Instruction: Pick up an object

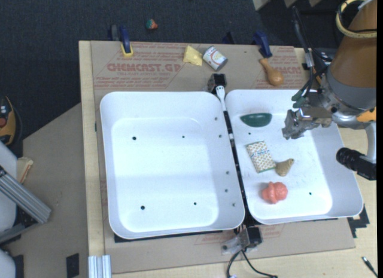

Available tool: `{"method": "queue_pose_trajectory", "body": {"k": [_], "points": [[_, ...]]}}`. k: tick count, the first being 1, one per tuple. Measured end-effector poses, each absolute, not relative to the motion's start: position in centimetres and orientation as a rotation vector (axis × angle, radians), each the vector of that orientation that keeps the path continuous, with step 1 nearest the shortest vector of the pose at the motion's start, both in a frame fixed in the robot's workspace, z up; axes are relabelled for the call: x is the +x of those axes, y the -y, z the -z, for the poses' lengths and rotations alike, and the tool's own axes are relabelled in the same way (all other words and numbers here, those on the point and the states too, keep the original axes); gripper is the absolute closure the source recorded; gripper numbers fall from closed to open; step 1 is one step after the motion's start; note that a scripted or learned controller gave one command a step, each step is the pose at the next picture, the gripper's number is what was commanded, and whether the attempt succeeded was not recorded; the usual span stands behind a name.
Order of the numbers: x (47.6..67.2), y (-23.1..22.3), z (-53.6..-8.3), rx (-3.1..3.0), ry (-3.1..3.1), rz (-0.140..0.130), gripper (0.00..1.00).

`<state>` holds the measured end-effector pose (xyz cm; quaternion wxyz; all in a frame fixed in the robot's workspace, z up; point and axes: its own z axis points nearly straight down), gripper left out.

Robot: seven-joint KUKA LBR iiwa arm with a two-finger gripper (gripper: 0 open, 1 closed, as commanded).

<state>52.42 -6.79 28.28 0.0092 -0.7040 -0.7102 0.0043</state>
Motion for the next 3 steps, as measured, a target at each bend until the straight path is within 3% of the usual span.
{"method": "queue_pose_trajectory", "body": {"k": [1,2,3], "points": [[56.6,-0.7,-18.2,-2.207,2.224,-0.006,1.0],[59.4,-7.7,-43.2,-2.222,2.239,0.029,1.0],[57.7,-1.3,-47.8,-2.234,2.22,0.009,1.0]]}}
